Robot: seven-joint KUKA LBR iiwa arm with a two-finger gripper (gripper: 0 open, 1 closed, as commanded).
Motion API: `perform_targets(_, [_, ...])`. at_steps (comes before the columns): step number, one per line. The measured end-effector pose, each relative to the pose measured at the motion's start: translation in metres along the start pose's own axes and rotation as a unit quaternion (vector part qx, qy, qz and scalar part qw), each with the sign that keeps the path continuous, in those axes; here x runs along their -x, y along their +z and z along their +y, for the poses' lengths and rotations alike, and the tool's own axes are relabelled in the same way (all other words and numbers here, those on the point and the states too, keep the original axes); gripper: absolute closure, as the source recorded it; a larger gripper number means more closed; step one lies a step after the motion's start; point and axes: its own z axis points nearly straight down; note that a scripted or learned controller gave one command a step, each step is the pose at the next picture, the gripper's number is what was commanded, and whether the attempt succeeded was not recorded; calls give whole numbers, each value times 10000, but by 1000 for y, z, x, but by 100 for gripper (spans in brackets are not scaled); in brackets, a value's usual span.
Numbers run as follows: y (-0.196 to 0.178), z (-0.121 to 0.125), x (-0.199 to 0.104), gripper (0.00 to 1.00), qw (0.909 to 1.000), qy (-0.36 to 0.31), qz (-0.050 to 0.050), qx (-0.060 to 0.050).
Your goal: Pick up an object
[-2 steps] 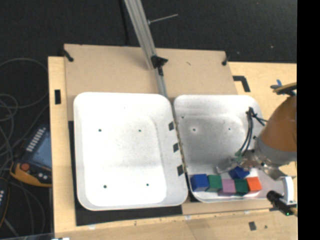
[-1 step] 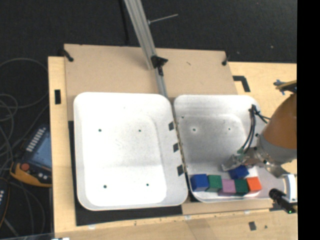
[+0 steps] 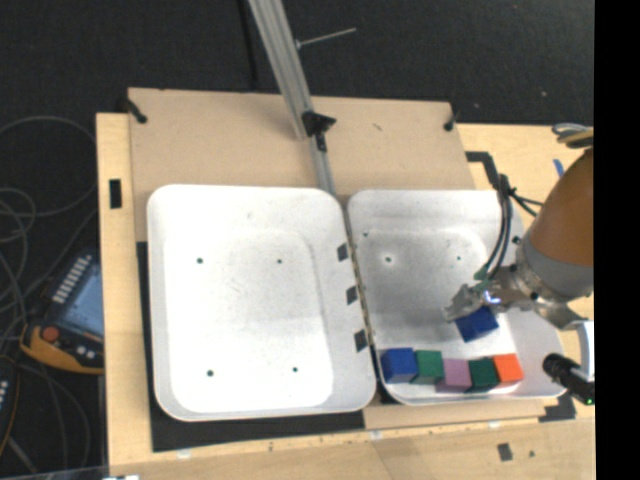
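Where the gripper [image 3: 478,303] sits over the right bin [image 3: 420,228], a blue block [image 3: 476,323] is right at its fingertips, tilted, apparently just clear of the row below. Looks pinched between the fingers, which are closed down to the block's width, though the view is small and partly blocked by the wrist. Along the near wall of that bin runs a row of blocks touching side by side: blue cube [image 3: 399,364] at the left, then green [image 3: 429,365], purple [image 3: 456,373], dark green [image 3: 483,372], orange [image 3: 508,368] at the right. The arm [image 3: 565,238] enters from the right, orange band above the wrist. The left bin [image 3: 250,298] lies just beside the right one on the bench [image 3: 290,138]. A pendant [image 3: 70,313] lies on the floor at far left.
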Motion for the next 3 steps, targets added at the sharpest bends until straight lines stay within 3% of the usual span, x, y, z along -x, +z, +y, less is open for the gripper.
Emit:
perform_targets(1, [-5,-8,-66,100,10000,-11,21,-37])
perform_targets(2, [-14,-7,-151,100,10000,-19,24,-34])
perform_targets(3, [-14,-2,-205,100,10000,-10,16,-44])
